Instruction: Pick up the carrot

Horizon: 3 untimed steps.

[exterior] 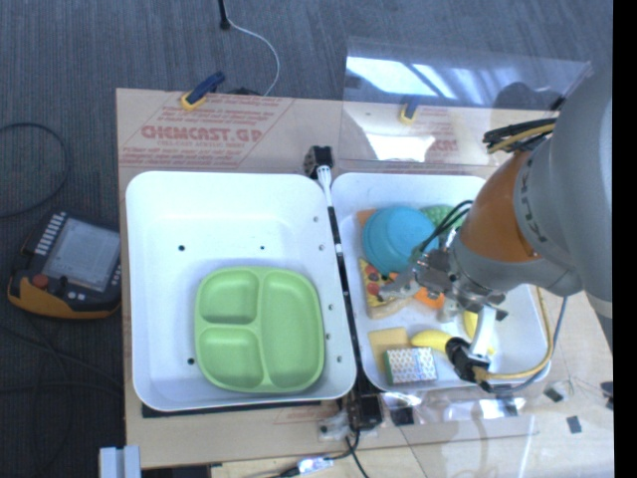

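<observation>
Grey arm (557,207) reaches into the right bin (542,352). Beneath its tool (430,285) an orange carrot (430,301) peeks out, beside a blue bowl (398,237); whether the tool is clamped, I cannot tell.

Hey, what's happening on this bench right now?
A grey robot arm with an orange band reaches in from the right over the right bin, which holds a clutter of toy food. Its claw is down among the items beside a blue bowl, near something orange that may be the carrot; whether it grips anything is unclear. A banana and a yellow sponge lie nearby. The left bin holds a green divided plate.
</observation>
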{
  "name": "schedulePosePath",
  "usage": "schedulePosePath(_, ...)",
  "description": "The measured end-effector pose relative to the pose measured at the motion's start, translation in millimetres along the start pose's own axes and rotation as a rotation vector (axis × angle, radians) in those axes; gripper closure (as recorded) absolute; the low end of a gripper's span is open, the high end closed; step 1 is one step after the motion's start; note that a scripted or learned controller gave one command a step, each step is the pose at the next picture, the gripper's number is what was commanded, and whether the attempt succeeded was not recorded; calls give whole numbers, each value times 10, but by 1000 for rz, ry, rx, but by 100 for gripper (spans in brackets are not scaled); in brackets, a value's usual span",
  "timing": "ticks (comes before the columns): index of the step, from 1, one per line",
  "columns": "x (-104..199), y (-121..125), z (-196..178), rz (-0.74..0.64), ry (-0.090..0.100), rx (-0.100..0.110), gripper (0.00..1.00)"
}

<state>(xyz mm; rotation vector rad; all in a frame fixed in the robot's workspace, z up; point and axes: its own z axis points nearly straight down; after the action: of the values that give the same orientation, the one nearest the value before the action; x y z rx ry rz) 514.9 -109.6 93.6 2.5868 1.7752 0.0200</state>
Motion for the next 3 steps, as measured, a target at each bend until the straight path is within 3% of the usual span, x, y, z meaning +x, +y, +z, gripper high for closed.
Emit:
schedulePosePath(1,19,41,-97,-3,1,-9,100)
schedulePosePath(2,94,-63,-38,354,4,-27,100)
schedulePosePath(3,1330,-98,-873,637,-15,10,100)
